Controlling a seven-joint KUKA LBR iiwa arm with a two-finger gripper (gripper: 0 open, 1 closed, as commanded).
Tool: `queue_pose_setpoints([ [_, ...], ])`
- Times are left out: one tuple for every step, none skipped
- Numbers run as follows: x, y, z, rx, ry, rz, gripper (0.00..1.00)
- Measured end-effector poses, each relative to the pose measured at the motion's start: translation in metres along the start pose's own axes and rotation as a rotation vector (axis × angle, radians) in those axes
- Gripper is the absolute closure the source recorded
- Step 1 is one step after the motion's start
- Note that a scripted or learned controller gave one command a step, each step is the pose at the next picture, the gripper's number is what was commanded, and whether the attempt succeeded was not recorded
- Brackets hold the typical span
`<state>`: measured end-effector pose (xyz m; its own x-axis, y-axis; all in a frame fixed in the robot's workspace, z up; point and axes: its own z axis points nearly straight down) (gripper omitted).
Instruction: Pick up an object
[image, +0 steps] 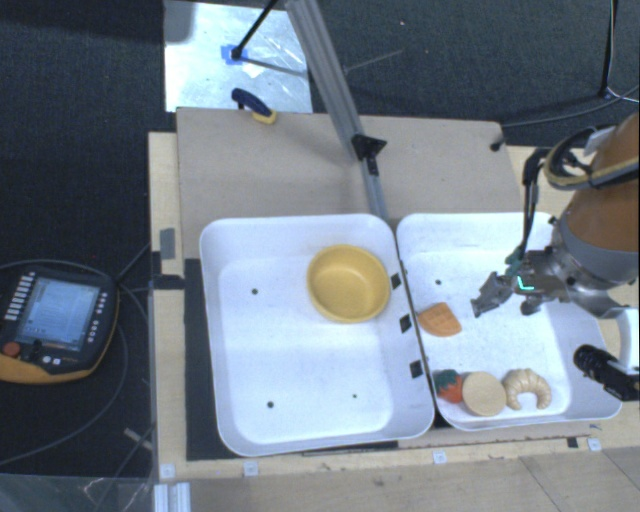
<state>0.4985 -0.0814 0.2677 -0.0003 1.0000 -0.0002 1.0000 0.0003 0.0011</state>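
tool (490, 296) over right bin (480, 235), four toy foods (485, 392), one yellow bowl (347, 283)

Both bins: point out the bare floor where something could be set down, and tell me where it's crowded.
Left bin: bare floor left of and below the yellow bowl, which sits in its upper right. Right bin: a bare strip along the top wall, above the gripper. Its lower edge is crowded: tomato, round biscuit and croissant side by side, with the orange piece just above.
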Motion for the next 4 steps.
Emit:
queue_pose_setpoints([
  [0.000,0.000,0.000,0.000,0.000,0.000,0.00],
  [0.009,-0.004,0.049,0.004,0.001,0.000,0.00],
  [0.000,-0.008,0.104,0.005,0.000,0.001,0.00],
  [-0.001,-0.005,0.165,0.005,0.000,0.001,0.00],
])
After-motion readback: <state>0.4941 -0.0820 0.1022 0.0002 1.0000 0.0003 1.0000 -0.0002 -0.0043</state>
